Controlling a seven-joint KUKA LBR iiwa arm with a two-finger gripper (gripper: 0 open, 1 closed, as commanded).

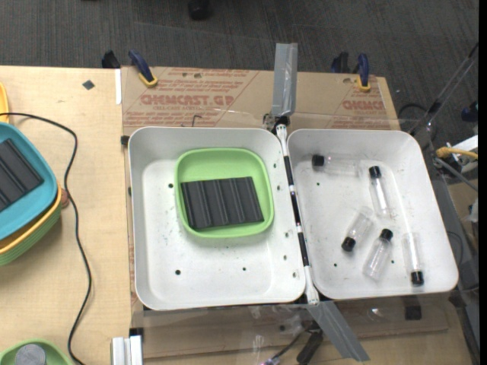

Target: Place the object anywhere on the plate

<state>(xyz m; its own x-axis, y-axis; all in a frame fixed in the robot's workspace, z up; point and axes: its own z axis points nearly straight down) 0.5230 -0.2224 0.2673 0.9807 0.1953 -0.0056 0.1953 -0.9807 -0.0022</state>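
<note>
A green square plate [259, 166] sits in the left white bin [152, 226], with a dark ridged rectangular pad [223, 202] lying on it. In the right white bin [426, 173] lie several clear plastic tubes with black caps: one [335, 163] near the back left, one [377, 192] upright in the picture at the back, two [356, 230] [377, 254] near the middle, and one [412, 255] by the right wall.
Brown cardboard [228, 97] lies under the bins' far side, held by clamps [141, 67] [363, 73]. On the wooden bench to the left stand stacked teal and green plates [30, 196] with a black cable [76, 226] running past. A strip of grey tape [284, 82] joins the bins.
</note>
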